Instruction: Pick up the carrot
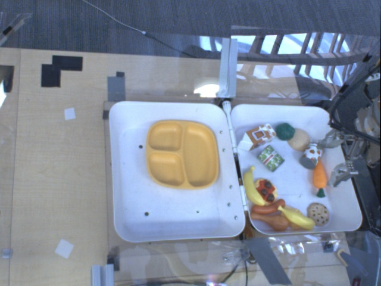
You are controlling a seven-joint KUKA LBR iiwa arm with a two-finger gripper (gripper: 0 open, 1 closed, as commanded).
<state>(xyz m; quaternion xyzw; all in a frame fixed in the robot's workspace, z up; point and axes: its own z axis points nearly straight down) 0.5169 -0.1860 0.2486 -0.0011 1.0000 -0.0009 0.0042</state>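
The carrot [320, 174] is orange with a green stalk end pointing toward the front. It lies on the floor of the right bin [294, 180], near that bin's right wall. My gripper [336, 158] reaches in over the right wall, just right of the carrot. Its two metal fingers stand apart, one fingertip [328, 141] behind the carrot and the other beside its front end. The gripper is open and nothing sits between the fingers.
The right bin also holds a small carton [260, 136], a green box [271, 158], a beige ball [299, 140], a banana [252, 186], sausages [271, 212] and a cookie [318, 213]. A yellow divided plate [181, 154] lies in the left bin [128, 177].
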